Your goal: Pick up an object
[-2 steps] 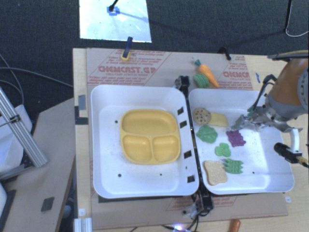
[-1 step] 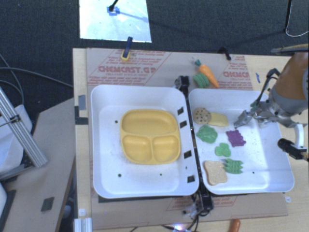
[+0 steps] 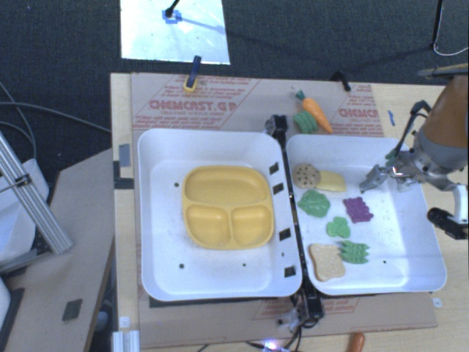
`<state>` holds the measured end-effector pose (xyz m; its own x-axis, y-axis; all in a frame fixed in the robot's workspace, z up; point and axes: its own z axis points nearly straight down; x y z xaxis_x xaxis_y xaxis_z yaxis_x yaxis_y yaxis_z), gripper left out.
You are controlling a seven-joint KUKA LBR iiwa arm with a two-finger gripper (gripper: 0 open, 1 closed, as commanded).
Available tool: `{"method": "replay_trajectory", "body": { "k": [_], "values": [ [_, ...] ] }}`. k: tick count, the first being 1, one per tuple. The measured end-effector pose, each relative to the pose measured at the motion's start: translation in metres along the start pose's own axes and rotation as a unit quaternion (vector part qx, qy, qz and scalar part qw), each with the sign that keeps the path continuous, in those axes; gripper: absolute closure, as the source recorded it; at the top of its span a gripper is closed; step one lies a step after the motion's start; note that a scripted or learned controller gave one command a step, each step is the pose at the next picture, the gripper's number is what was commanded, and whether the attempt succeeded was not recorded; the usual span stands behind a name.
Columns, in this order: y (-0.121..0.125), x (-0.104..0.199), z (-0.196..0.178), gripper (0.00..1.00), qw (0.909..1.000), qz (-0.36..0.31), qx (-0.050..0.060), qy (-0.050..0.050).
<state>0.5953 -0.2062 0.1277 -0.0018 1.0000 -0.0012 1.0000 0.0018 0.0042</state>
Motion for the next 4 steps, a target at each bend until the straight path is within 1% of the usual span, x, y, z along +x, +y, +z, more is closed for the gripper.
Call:
{"method": "replay_trajectory", "body": {
  "k": [1,2,3,4],
  "values": [
    [-0.047,0.023,0.046,0.00,1.0000,0.001,0.005,0.002],
    [0.015,0.032,0.042,0.00,1.0000,-0.002,-0.002,0.000],
    [-0.004,0.007,0.043,0.00,1.0000,0.001,0.001,0.000],
    [-0.019,-0.001,0.043,0.00,1.0000,0.001,0.002,0.000]
  ]
}}
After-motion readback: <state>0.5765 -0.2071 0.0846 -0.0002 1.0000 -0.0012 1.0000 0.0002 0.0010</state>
